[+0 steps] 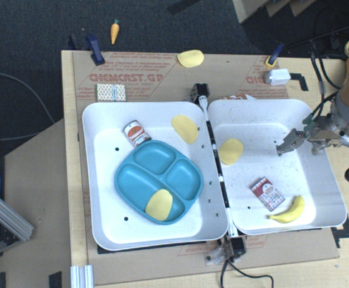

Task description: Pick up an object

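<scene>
Here the tabletop, a flat sheet of tan printed cardboard, carried two shallow white plastic bins with rounded corners, side by side and touching along their inner rims. The left bin held a glossy blue plastic plate divided into three compartments, set at a slant near the bin's middle. A flat yellow oval chip lay in the plate's compartment nearest the bin's front edge. A small round tin with a red and white label lay just beyond the plate's far-left edge, and a second smooth yellow oval chip rested toward the bin's far-right corner.

In the right bin, a third yellow oval chip sat close to the left rim. A small red and white printed packet lay toward the front edge, and a curved yellow plastic banana lay just beside it, nearer the front-right corner.

The grey metal tool hung over the right bin's far-right part, its dark fingers spread apart with nothing between them, well apart from the packet and banana.

On the tabletop's far edge lay another yellow oval chip, and a small patterned square packet lay near the far-left corner.
</scene>
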{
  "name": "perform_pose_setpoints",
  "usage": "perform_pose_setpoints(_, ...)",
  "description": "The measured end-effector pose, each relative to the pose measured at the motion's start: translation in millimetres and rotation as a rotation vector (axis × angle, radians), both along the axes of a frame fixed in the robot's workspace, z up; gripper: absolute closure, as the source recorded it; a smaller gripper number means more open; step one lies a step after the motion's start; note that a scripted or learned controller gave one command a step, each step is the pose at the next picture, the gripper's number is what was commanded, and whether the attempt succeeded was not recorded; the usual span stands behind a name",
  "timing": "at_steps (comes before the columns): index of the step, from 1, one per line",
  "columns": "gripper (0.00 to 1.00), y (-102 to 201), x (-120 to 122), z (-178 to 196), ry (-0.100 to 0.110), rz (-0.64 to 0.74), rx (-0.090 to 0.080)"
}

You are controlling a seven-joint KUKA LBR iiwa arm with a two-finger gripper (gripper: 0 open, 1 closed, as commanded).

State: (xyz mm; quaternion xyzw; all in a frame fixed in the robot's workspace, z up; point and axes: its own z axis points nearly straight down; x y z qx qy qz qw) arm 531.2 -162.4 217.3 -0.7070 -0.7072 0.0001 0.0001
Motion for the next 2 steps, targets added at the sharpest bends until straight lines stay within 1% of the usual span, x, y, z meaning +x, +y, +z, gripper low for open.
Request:
perform_pose_setpoints(1,0.00,39,-26,-79,0.000,0.000,0.000)
perform_pose_setpoints(2,0.00,54,-28,-133,0.000,-0.001,0.000)
